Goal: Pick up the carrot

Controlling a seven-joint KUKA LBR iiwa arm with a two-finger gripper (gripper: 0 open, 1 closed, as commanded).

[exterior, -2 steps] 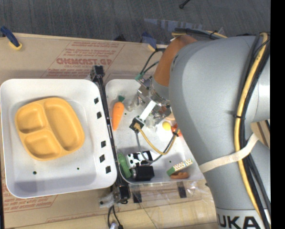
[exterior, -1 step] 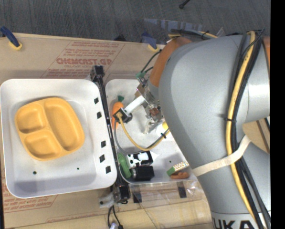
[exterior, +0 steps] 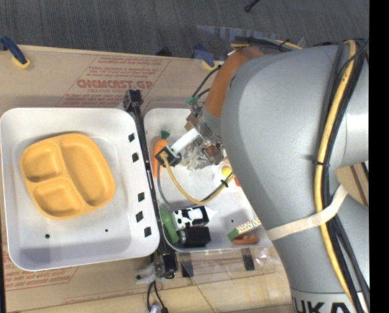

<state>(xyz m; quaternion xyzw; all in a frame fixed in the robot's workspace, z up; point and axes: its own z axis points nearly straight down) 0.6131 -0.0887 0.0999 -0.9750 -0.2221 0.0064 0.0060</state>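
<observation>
Carrot (exterior: 157,151) sits in the right bin (exterior: 172,117), hard against its 9 o'clock wall. It lies roughly along the 12–6 line, with the green top at the 12 o'clock end. The orange body is partly covered by robot hardware at its 3 o'clock side.

Gripper (exterior: 198,152) is down inside the right bin, just at the carrot's 3 o'clock and close to it. Can't tell contact from this angle. Gripper open/closed state: can't tell, the tip is a blur of clear plastic and cabling. Nothing visibly held.

Arm (exterior: 292,155) comes in from 3 o'clock and covers most of the right bin's 3 o'clock half. The orange band (exterior: 221,78) shows at the bin's 12 o'clock edge.

Other stuff in the right bin, all toward 6 o'clock and well apart from the carrot:
- black-and-white object (exterior: 194,214)
- black block (exterior: 195,237), touching it on the 6 o'clock side
- green item (exterior: 169,227) at the 9 o'clock side of those two, by the wall
- small labelled item (exterior: 246,229) at about 4 o'clock, beside the arm; can't ID it

Left bin (exterior: 25,240) holds a yellow divided plate (exterior: 67,175), three compartments, lying flat toward 9 o'clock.

Both bins rest on a cardboard sheet (exterior: 103,77) with red print. A blue clamp (exterior: 15,51) is at its 10 o'clock corner.
</observation>
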